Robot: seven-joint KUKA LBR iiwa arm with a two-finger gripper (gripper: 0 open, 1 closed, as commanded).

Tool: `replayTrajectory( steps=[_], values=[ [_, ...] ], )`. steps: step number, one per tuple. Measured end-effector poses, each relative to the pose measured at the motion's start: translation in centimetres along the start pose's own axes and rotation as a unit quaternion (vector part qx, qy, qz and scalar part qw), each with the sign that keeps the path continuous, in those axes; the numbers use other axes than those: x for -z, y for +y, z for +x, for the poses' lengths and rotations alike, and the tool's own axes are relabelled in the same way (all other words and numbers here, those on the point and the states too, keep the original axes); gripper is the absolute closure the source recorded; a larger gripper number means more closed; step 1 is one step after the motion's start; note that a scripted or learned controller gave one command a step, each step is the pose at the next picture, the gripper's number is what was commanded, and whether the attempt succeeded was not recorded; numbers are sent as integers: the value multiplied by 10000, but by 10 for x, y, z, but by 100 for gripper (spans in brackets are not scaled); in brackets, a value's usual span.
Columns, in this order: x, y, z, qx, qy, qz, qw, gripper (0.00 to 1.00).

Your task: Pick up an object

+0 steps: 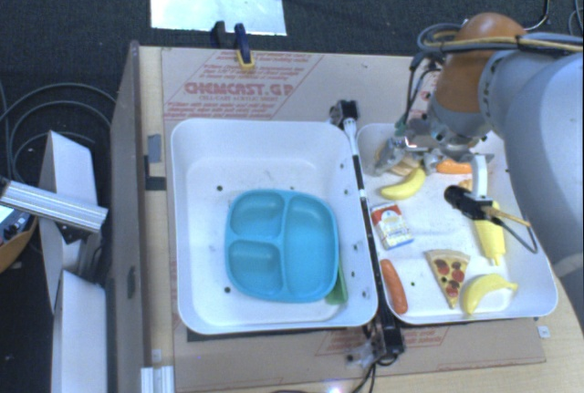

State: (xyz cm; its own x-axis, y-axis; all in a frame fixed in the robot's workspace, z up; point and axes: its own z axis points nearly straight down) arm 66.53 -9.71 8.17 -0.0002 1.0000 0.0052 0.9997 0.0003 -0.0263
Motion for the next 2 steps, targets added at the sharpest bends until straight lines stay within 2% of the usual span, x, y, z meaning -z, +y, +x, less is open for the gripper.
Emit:
replayTrajectory(
  steps=[1, 2],
  values=[
    [2, -21, 5, 2, -28, -131, 9999, 0],
    [0, -1, 3, -4, -1, -5, 10000, 0]
  ],
)
